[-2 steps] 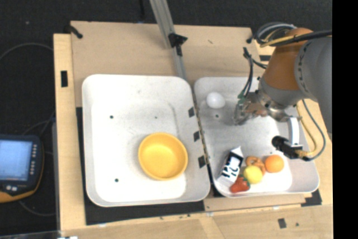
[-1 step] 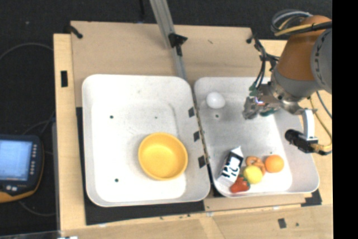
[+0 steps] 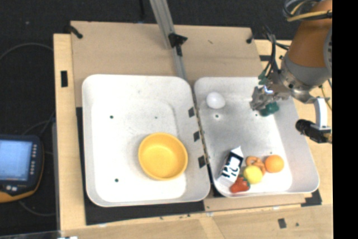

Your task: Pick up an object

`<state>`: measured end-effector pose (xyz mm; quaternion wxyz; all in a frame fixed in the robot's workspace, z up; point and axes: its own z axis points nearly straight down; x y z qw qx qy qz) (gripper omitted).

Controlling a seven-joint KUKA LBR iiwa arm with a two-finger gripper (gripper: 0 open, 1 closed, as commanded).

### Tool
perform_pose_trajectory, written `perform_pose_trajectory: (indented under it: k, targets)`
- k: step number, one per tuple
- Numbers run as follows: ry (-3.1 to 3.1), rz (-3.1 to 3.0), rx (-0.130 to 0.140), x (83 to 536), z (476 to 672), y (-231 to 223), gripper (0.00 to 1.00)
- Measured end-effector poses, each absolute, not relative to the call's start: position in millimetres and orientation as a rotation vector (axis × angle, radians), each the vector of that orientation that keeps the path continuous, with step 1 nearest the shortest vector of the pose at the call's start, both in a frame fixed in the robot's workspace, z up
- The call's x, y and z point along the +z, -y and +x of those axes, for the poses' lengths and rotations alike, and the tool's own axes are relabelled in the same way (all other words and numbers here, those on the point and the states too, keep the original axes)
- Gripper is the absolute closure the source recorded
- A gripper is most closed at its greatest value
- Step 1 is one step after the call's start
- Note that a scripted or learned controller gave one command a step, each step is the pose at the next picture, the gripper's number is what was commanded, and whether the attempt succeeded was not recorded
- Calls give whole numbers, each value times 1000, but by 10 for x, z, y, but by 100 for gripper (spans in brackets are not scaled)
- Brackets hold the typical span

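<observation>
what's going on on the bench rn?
A grey KUKA arm with an orange band reaches in from the right, its end effector low over the upper part of the right shallow white bin. Nothing is visibly held. That bin has a white ball near its top left, and a cluster at its lower edge: a black-and-white carton, an orange round fruit, a yellow fruit and a red piece. The left white bin holds a yellow bowl.
</observation>
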<state>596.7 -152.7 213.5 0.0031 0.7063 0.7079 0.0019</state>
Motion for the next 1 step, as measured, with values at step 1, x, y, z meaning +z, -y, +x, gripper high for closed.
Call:
perform_pose_trajectory:
  k: [1]
  targets:
    - [-2228,2211,6,2290,6022,1029,100]
